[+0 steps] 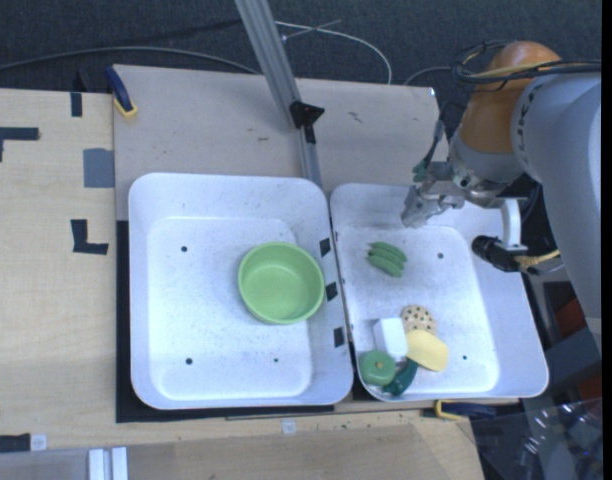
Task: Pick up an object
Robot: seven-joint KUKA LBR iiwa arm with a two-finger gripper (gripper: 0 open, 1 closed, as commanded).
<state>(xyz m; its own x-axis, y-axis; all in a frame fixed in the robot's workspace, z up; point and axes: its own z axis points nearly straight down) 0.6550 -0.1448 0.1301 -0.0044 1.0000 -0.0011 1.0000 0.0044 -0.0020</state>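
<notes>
Camera view: the gripper (423, 211) hangs over the right bin's (506, 363) far edge, finger state unclear. It should drop squarely over the green pod (387, 258) nearby.

Light: even, bright, from overhead
Shadows: faint, soft
Glare: mild on white bins (226, 193)
Sharpness: slightly soft, grainy
</notes>
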